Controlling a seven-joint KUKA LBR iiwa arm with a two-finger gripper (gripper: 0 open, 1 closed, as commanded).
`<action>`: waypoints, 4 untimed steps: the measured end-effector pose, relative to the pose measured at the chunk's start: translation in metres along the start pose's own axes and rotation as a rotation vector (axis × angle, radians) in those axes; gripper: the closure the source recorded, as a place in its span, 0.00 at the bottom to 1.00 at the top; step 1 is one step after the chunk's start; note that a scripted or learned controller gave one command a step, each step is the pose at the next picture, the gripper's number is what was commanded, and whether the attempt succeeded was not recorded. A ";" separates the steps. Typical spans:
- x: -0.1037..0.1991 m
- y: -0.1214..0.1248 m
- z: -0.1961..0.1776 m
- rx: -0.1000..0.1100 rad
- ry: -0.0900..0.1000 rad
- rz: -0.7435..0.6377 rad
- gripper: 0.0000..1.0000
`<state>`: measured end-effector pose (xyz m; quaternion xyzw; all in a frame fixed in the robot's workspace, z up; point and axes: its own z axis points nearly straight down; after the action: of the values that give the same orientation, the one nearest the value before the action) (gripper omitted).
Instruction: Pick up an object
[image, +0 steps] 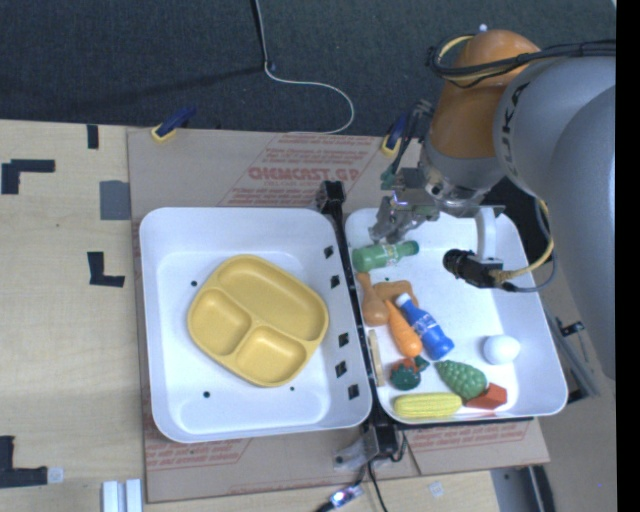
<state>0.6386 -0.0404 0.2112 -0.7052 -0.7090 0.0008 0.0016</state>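
Note:
The right bin (527, 290) holds several toy foods. A green bottle (383, 254) lies near its far left corner. Nearer the front are a tan piece (374, 300), an orange carrot (403, 331), a blue bottle (427, 330) and a white egg (500, 349). A green bumpy fruit (461, 377), a yellow corn cob (427, 405) and a red piece (489, 398) lie along the front wall. My gripper (396, 218) hangs just above the green bottle's far side, pointing down at it. I cannot see whether it touches the bottle.
A yellow divided plate (258, 318) lies in the left bin (165, 300). The divider between the bins runs just left of the green bottle. A black cable fitting (470, 266) hangs over the right bin. The arm's body covers the bin's far right.

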 end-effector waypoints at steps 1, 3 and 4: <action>0.051 -0.013 0.001 0.000 0.000 0.000 1.00; 0.067 -0.015 -0.018 -0.003 -0.001 0.002 1.00; 0.067 -0.028 -0.003 0.001 -0.002 0.005 1.00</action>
<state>0.6101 0.0265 0.2140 -0.7068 -0.7074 0.0019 0.0011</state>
